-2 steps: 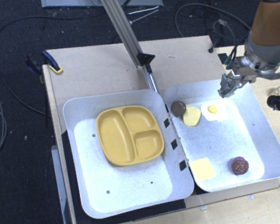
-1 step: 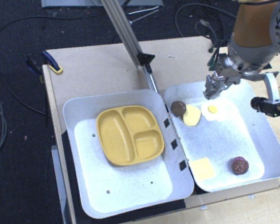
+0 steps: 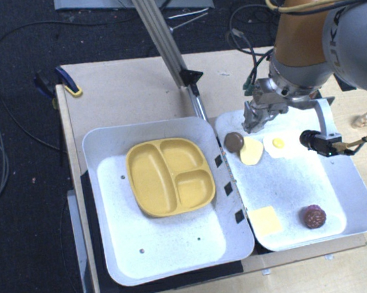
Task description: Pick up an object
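one camera up high above the bench (image 3: 127, 76), looking down at a slant, both white bins (image 3: 117, 252) in sight

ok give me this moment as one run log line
pincer: over right bin's far left corner | nearest: brown round piece, pale yellow disc | held: nothing seen | left bin: yellow divided tray

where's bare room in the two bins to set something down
Left bin: bare floor in front of and left of the yellow divided plate. Right bin: open middle between the yellow square, the dark red ball and the far items. Crowded at its far end: brown piece, pale yellow disc, egg-like piece, gripper.
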